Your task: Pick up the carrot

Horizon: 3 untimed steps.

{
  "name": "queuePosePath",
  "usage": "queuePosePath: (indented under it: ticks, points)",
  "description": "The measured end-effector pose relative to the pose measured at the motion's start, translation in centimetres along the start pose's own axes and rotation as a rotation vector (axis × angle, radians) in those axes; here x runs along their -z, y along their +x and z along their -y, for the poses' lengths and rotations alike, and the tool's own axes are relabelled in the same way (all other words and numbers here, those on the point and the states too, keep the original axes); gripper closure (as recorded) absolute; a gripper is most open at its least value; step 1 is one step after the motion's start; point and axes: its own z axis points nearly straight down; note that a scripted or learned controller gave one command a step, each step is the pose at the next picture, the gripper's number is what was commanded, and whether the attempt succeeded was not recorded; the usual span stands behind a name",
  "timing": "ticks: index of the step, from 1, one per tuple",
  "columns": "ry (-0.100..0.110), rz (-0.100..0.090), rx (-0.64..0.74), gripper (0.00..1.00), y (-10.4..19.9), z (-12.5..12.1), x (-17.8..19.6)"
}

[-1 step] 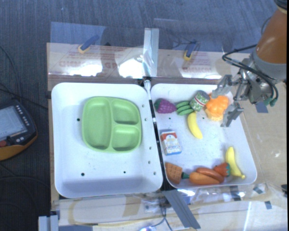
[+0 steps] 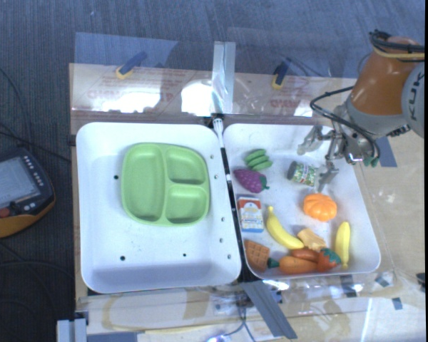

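The carrot (image 2: 299,264), orange with a green leafy end, lies along the front edge of the right bin (image 2: 366,212) among other toy foods. My gripper (image 2: 314,165) hangs over the back of that bin, well behind the carrot, with its fingers spread open. A small can with a green label (image 2: 302,172) sits just left of the fingers, and nothing is held between them.
The right bin also holds a green pickle (image 2: 257,158), purple grapes (image 2: 250,180), a carton (image 2: 250,214), a banana (image 2: 282,231), an orange pumpkin (image 2: 319,206), a yellow piece (image 2: 342,242) and a waffle (image 2: 257,252). A green divided plate (image 2: 164,184) lies in the left bin (image 2: 100,248).
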Motion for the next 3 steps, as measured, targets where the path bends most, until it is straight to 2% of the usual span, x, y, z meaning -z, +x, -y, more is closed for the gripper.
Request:
queuePosePath:
  ticks: [1, 2, 3]
  points:
    - [-0.002, 0.002, 0.083, 0.0, 7.0, 0.8, -4.3]
    - [0.0, 0.005, 0.038, 0.0, 11.3, -1.8, -4.1]
    - [0.01, 0.029, 0.045, 0.0, 14.3, -1.5, -3.7]
